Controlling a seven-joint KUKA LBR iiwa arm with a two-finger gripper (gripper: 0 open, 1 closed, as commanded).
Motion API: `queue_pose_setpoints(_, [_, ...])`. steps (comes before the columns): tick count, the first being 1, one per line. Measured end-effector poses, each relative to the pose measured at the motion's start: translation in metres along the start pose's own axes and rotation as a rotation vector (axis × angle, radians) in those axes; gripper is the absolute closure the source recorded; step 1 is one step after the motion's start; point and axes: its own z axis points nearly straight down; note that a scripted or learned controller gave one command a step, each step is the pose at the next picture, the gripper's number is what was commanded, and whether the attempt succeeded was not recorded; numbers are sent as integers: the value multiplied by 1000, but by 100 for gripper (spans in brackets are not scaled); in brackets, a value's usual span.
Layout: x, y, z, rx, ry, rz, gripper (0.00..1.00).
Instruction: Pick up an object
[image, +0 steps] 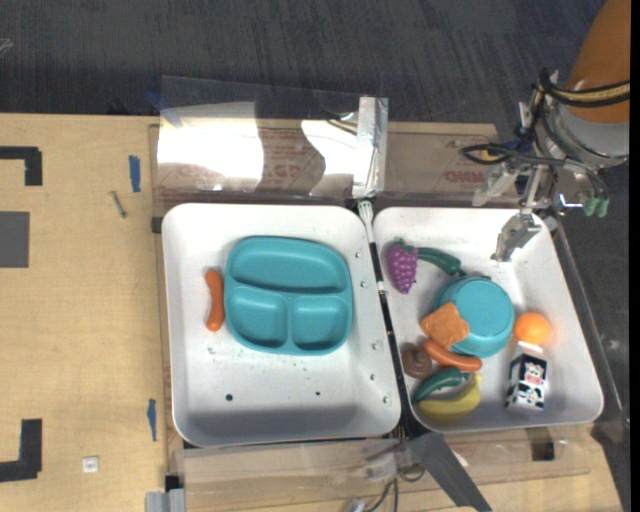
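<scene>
**Bins and contents, arm at upper right**

Lower right of frame, right bin: banana, small black-and-white carton, orange ball, teal bowl, toast piece, purple grapes. Left bin: teal divided plate, orange carrot beside it. Gripper at the right bin's upper corner, nothing between its fingers; whether the jaws are open or closed cannot be told.
</scene>
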Motion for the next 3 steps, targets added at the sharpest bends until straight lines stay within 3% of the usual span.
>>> queue_pose_setpoints(1, [95, -14, 122, -3, 11, -106, 0])
queue_pose_setpoints(2, [123, 14, 192, 1, -10, -193, 0])
queue_pose_setpoints(3, [23, 16, 110, 0, -8, -135, 0])
